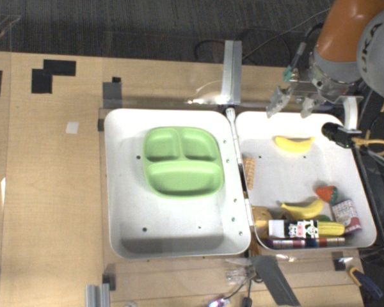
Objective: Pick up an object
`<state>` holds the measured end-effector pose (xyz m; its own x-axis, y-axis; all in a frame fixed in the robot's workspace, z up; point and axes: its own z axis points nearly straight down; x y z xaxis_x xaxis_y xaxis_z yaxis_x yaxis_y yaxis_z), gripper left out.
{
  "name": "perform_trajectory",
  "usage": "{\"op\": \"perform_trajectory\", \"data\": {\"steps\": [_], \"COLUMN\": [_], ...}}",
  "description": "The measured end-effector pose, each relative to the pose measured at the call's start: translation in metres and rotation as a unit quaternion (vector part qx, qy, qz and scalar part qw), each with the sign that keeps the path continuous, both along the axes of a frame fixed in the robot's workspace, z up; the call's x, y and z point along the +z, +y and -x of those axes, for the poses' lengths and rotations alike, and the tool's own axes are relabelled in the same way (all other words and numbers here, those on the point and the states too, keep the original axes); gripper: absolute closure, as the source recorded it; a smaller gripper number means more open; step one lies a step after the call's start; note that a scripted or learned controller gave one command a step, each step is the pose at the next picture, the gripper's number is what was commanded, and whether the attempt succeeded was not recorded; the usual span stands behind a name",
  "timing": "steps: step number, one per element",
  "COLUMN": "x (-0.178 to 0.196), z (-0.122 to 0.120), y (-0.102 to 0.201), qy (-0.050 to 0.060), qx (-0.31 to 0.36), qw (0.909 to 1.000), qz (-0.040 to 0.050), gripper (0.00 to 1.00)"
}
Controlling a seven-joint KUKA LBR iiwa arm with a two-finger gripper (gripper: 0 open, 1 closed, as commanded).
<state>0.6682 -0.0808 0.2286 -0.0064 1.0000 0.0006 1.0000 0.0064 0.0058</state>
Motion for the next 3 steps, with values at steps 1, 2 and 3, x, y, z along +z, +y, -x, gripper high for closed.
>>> {"op": "perform_trajectory", "data": {"steps": [1,2,3], "x": [-0.059,-0.107,-0.136], "z": [-0.002,0.055,-0.005], "y": [-0.042,-0.023,-0.039], "qy": [0.0,0.0,-0.003], "qx": [-0.016,0.1,0.111], "qw": [0.9999,0.995,0.9938], "qz": [0.0007,0.0007,0.0019], "gripper": [0.0,0.0,0.0]}}
